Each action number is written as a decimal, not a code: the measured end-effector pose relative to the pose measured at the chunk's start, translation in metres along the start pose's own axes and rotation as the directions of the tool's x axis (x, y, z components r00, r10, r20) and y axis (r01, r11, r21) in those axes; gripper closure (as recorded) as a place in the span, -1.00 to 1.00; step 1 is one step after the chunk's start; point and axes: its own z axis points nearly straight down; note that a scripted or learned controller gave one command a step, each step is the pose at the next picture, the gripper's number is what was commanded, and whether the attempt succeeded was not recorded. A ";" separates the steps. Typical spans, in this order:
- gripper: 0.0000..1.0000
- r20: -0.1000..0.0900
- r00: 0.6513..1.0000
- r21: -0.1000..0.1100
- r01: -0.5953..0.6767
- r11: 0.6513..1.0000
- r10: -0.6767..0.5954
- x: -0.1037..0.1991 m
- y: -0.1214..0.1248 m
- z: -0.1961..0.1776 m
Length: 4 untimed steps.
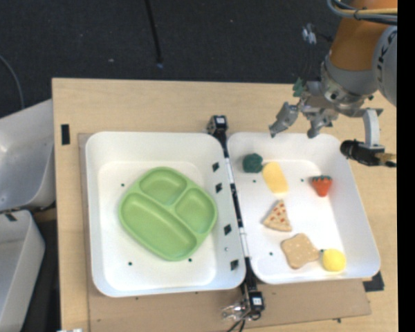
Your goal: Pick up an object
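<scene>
Dark floor surrounded a pale wooden table (pixel 145 102), on which two shallow white bins were set side by side, touching along a clipped seam at the middle.

Seen from the fixed camera above, the left bin (pixel 97 185) was occupied by a green divided plate (pixel 168 213), laid at a slant near its centre. The right bin (pixel 353 234) was found to hold six small toy foods, all resting on its floor and apart from one another except at the near edge. A dark green broccoli piece (pixel 252 162) was placed at the far left corner, with a yellow block (pixel 275 177) just beside it. A strawberry (pixel 321 185) was seen toward the right wall. A pizza slice (pixel 279 217) was positioned near the middle, and a piece of toast (pixel 299 250) lay toward the near edge, with a lemon (pixel 333 260) just beside or touching it.

The grey arm (pixel 356 40), marked by its orange band, was brought in from the right. The hand (pixel 299 120) was held above the far rim of the right bin, its two fingers spread apart and nothing gripped between them. It was kept well clear of every object, the broccoli piece and yellow block being nearest.
</scene>
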 end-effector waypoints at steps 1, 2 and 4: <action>-1.00 0.001 1.000 -0.013 0.002 1.000 -0.002 0.000 0.002 -0.008; -1.00 0.003 1.000 -0.010 0.001 1.000 -0.001 -0.010 0.005 0.048; -1.00 -0.001 1.000 -0.017 0.000 1.000 0.000 -0.014 0.003 0.143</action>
